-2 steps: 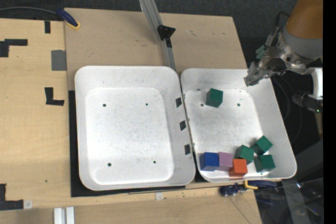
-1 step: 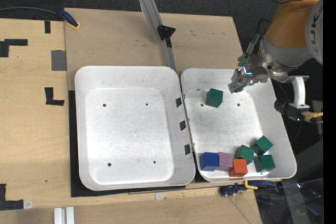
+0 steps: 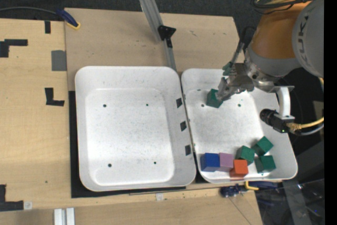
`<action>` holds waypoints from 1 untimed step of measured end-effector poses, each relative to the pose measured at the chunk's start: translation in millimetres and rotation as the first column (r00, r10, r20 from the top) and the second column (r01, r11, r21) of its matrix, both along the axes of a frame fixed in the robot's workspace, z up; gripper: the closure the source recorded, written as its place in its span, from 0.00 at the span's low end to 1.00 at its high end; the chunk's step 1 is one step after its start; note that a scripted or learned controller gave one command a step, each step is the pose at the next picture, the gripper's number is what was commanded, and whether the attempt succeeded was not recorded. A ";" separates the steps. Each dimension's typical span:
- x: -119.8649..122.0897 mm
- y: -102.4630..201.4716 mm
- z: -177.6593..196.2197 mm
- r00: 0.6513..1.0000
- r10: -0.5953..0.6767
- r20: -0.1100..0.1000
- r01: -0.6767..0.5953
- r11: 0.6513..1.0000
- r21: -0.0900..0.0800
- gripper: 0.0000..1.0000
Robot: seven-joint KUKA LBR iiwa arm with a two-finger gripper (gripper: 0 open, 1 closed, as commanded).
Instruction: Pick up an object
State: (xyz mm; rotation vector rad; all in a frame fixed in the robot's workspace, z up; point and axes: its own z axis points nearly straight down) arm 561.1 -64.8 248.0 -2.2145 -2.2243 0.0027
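Observation:
My gripper (image 3: 220,94) reaches down over the upper part of the right bin (image 3: 231,126), below the grey arm and its orange band. A dark green block (image 3: 212,98) sits between the fingertips, and the fingers are shut on it. The block is tilted, close to the bin's left wall. Whether it still touches the bin floor I cannot tell.
Several blocks are clustered in the right bin's front corner: a blue one (image 3: 210,160), a purple one (image 3: 226,160), an orange one (image 3: 240,167) and green ones (image 3: 264,145). The left bin (image 3: 129,126) lies beside it. A metal pole (image 3: 149,0) slants across the bench behind the bins.

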 end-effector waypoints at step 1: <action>-7.9 52.0 4.7 1.000 0.003 0.001 -0.003 1.000 0.001 1.00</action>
